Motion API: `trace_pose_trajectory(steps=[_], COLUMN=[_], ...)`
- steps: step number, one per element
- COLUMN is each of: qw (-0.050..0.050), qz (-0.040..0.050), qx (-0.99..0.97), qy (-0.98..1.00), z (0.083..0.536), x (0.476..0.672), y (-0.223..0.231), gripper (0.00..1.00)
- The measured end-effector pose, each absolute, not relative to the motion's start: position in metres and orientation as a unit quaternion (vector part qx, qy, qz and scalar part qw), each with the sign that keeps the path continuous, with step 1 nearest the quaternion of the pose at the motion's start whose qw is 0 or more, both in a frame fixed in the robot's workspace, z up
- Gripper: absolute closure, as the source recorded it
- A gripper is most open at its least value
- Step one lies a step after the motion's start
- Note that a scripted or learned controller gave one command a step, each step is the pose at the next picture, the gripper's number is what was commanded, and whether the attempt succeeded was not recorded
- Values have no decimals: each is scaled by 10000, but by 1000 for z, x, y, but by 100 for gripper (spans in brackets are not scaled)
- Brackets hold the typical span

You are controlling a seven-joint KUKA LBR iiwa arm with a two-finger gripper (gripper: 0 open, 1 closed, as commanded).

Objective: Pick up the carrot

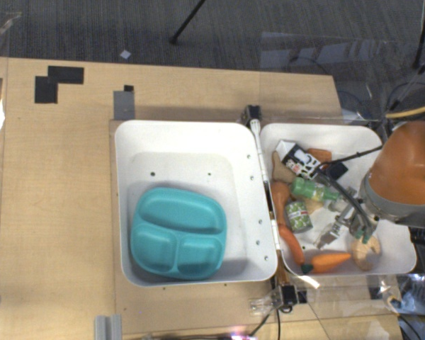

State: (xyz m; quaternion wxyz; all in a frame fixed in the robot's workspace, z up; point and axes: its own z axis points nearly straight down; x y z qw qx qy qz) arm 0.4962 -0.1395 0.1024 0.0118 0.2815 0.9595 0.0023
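1. Currently the carrot (331, 262) lies flat near the front edge of the right bin (404, 262), orange body roughly crosswise, green stub end toward the bin's left.
2. Handling, as a judgement: it looks like a toy or plastic piece, so probably light, stiff and smooth, liable to slip or roll if pinched off-centre. Best hold is across the thick middle of the body, fingers closing on its short axis, not on the tapered tip.
3. Just left of it lies a second orange, carrot-like piece (290, 241), running diagonally toward the bin's divider; the two nearly meet at the green end. Risk of taking the wrong one.
4. A pale rounded item (365, 250) sits just right of the carrot, close to it.
5. The gripper (333, 234) hangs just above and behind the carrot; nothing is visibly between its fingers, and whether they are spread or closed I cannot tell.
6. Further back: a green bottle (313, 190), a green can (298, 216), a black-and-white carton (299, 160).
7. Left bin (163, 144) carries a teal divided tray (177, 232).
8. Both bins rest on the wooden desk (57, 211).
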Motion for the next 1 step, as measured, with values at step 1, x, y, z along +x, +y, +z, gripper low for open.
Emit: trace_pose_trajectory(steps=[1], qw=[126], qz=[-2], qx=[1819], qy=[9832], z=[92], x=[495], y=[-129], gripper=[0])
